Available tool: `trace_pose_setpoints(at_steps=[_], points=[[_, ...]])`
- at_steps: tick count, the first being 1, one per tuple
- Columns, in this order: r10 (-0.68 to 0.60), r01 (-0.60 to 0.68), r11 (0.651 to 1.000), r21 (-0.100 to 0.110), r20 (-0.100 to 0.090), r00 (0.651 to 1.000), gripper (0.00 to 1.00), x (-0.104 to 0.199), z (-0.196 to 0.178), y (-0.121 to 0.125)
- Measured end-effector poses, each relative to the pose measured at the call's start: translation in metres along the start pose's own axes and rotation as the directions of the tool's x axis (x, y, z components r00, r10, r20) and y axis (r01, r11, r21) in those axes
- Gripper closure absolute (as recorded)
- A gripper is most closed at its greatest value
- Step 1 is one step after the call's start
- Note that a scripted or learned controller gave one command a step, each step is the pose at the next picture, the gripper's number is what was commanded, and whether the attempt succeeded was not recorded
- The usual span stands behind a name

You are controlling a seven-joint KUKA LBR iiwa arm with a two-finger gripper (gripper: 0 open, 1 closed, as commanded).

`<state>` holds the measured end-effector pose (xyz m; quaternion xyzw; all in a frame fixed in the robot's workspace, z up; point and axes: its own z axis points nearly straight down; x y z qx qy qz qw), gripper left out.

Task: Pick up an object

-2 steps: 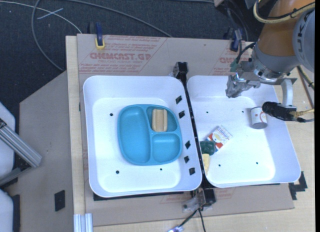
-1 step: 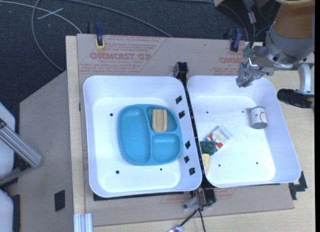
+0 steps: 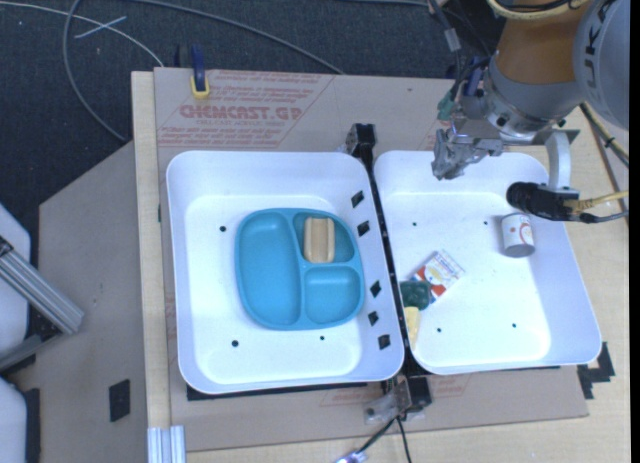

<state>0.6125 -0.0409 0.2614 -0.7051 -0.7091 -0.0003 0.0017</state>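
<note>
Green and yellow items [image 3: 413,307] lie at the near left edge of the right bin [image 3: 560,331], beside a printed packet [image 3: 437,271]; a small grey cup [image 3: 517,235] sits toward the bin's right side. Left bin [image 3: 190,251] holds a blue divided plate [image 3: 298,269] with a tan block [image 3: 319,240] in one compartment. Gripper [image 3: 455,165] hangs over the right bin's far edge, fingers close together with nothing between them, well apart from every object.

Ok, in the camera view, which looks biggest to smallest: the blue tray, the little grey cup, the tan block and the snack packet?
1. Blue divided tray, by far the biggest.
2. Snack packet.
3. Tan block and grey cup look about alike, so I won't rank those two.
</note>
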Motion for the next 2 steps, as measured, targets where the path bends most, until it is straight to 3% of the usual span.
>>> trace_pose_setpoints(at_steps=[2], points=[[0.0, 0.0, 1.0, 0.003, 0.0, 1.0, 1.0, 0.105, 0.009, -0.033]])
